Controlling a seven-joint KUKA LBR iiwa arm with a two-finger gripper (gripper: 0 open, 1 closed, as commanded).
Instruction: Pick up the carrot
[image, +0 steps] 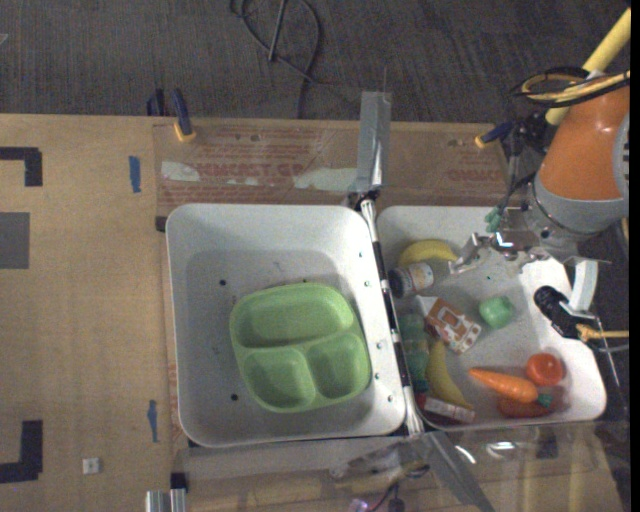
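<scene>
The claw (492, 248) hangs over the far part of the right bin (590, 400), with the orange-banded arm (585, 150) rising behind it to the right. Whether its jaws stand apart or together cannot be told from this angle, and nothing shows between them. Just left of the claw lies one banana (428, 250); a second banana (443, 375) lies well below it, so two in all. One green block (496, 311) sits just below the claw, one small carton (453, 325) below and left. The one carrot (505, 383) lies well below the claw near the bin's near edge, an orange-red fruit (545, 368) touching its right end. Far left, one green divided tray (298, 345) rests in the left bin (200, 250).
</scene>
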